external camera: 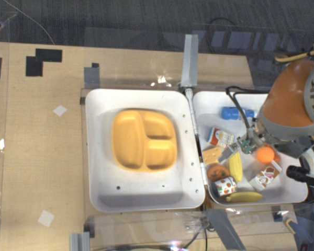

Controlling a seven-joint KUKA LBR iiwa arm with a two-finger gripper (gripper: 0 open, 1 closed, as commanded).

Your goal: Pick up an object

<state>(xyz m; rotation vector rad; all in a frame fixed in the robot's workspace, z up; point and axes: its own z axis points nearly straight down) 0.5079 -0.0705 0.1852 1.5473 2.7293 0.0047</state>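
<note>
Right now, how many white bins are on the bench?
2. The left bin holds a yellow divided tray; the right bin holds the small items, partly covered by the arm.

You're looking at a light wood tabletop (36, 156) carrying two shallow white bins side by side, touching along a grey metal divider rail (189, 61). Left bin (97, 140) sits mid-tabletop, right bin (204, 101) just beside it. Black square markers (42, 60) lie flat at the far left, plus small pale tape squares (59, 110) scattered on the bare wood.
</note>
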